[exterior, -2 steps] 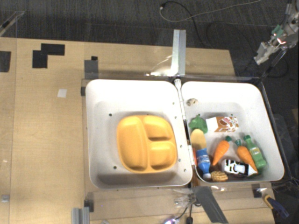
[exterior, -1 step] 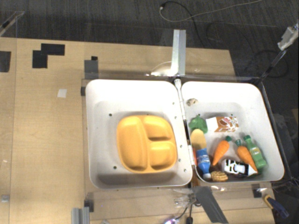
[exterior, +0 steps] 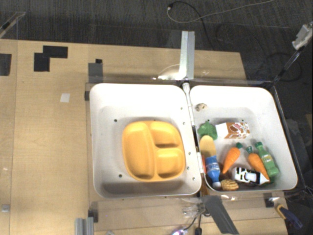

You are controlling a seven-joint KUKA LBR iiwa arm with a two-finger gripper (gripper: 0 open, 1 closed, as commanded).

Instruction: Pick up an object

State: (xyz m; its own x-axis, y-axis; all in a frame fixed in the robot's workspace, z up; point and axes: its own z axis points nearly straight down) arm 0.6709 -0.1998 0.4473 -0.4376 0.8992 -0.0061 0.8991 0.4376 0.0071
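The right bin [exterior: 264, 102] holds several small toy items along its near side. Two orange carrots [exterior: 231, 159] [exterior: 256, 164] lie tilted beside a green bottle [exterior: 267, 159]. A blue and white bottle [exterior: 212, 169] lies by the divider, with a yellow piece [exterior: 207, 144] and a green pepper [exterior: 207, 130] above it. A white packet with red print [exterior: 234, 129] sits further back. A black and white item [exterior: 248, 176] and a small brown biscuit [exterior: 228, 184] lie at the front rim.
The left bin [exterior: 105, 106] holds a yellow three-compartment tray [exterior: 153, 150]. A small pale object [exterior: 200, 106] lies at the back of the right bin. A metal post [exterior: 187, 53] stands behind the divider. Cables run over the dark floor at the back.
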